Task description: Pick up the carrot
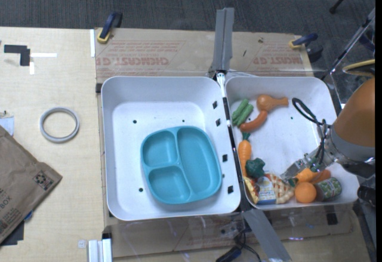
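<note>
Lying carrot [245, 151] left of end effector [296, 168]

orange carrot [245, 151], teal plate [179, 165], white bins [113, 135], green broccoli [256, 168]

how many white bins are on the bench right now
2. The left bin sits mid-bench and holds a teal divided plate. The right bin sits beside it, touching along the middle, and holds the carrot and other toy food.

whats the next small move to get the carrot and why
Probably shift the pincer left across the right bin toward the carrot. The pincer sits low by the orange fruit, while the carrot lies apart near the divider, above the broccoli.
</note>
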`<state>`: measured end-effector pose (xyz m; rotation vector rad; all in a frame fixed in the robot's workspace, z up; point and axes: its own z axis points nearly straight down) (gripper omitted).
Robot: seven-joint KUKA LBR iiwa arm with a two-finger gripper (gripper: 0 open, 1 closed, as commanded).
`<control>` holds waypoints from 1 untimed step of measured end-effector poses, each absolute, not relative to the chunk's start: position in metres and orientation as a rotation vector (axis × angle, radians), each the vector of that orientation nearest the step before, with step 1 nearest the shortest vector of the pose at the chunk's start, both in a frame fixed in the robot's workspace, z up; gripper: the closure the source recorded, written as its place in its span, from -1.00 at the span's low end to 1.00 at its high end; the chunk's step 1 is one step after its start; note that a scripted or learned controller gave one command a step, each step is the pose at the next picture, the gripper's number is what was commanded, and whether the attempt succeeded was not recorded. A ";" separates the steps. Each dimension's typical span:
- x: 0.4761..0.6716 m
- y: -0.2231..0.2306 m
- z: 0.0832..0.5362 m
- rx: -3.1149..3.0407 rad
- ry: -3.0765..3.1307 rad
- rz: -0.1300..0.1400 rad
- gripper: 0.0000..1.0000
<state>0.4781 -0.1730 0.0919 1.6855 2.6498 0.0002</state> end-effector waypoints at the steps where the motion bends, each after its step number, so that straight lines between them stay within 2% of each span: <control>1: 0.479 -0.173 0.101 1.686 2.647 0.002 1.00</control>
